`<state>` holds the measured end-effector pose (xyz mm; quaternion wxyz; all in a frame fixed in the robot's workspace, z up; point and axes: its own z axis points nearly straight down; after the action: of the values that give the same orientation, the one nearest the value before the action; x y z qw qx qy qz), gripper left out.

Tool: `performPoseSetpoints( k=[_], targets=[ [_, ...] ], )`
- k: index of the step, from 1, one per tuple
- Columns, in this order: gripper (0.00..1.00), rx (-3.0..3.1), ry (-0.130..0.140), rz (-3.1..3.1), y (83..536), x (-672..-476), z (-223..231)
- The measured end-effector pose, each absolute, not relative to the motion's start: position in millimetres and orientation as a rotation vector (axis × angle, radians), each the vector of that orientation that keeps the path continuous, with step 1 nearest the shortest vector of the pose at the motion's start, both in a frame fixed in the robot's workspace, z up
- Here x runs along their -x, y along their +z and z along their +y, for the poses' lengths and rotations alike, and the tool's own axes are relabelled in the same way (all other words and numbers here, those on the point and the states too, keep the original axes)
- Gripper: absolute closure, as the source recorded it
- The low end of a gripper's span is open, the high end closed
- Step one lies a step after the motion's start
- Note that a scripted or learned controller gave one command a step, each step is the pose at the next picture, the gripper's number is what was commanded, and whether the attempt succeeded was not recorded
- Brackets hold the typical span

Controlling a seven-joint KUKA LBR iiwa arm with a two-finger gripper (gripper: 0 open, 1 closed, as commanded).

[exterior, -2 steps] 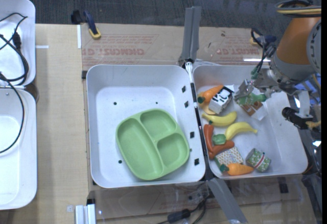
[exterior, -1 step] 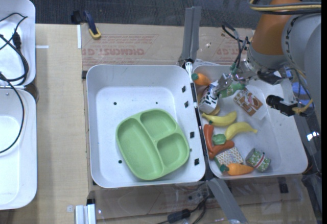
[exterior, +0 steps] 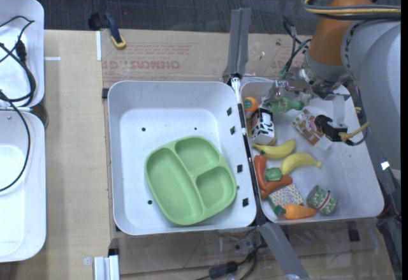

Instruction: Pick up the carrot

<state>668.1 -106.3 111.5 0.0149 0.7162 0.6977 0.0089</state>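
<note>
While 2 white bins (exterior: pixel 121 145) sit side by side on a tan bench (exterior: pixel 70 145) over dark floor, the left holds 1 green tray (exterior: pixel 190 180); the right holds 2 bananas (exterior: pixel 287 154) and 1 carrot (exterior: pixel 297 212) at its near edge. Gripper (exterior: pixel 280 90) hangs at the far end, well apart from it; finger state can't be told.

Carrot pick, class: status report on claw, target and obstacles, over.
Claw at right bin's far end, grip unclear. Carrot at near edge, untouched. Bananas lie between.
</note>
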Motion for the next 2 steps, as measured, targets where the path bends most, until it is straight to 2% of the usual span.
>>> performPoseSetpoints(
  k=[2],
  targets=[
    [0.00, -2.049, 0.031, 2.337, 110.9, -669.3, -96.1]
  ],
)
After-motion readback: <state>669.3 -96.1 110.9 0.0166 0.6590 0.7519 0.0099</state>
